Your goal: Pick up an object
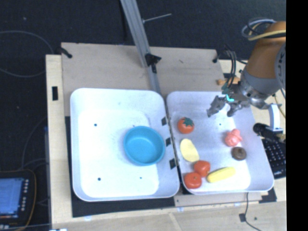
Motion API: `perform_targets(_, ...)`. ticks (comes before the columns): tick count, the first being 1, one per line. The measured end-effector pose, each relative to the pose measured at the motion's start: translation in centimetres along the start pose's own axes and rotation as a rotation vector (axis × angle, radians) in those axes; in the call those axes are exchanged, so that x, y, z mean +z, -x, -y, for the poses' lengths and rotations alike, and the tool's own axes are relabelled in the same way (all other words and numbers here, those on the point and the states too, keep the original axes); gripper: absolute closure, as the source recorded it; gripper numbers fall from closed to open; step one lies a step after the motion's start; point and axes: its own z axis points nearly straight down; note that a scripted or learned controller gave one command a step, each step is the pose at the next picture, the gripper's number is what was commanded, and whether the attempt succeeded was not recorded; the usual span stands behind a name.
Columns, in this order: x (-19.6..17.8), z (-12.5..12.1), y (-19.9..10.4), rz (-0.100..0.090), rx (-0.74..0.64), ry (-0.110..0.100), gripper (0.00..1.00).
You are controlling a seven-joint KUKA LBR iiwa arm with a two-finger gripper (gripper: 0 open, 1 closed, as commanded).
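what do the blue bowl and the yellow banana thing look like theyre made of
The round blue bowl in the left white bin looks like moulded plastic: one even colour, smooth, slightly glossy walls. The yellow banana-shaped piece in the right white bin also looks like plastic or rubbery toy food, with flat uniform yellow and no peel markings. The picture is too coarse to be sure of either.

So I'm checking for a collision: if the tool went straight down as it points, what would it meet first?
Likely the bare floor of the right bin; the tool hangs above it. Depth is unclear.
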Motion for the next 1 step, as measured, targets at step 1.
perform_targets(1, -0.47, -0.20, 0.02, 0.001, -0.001, 0.009, 0.00)
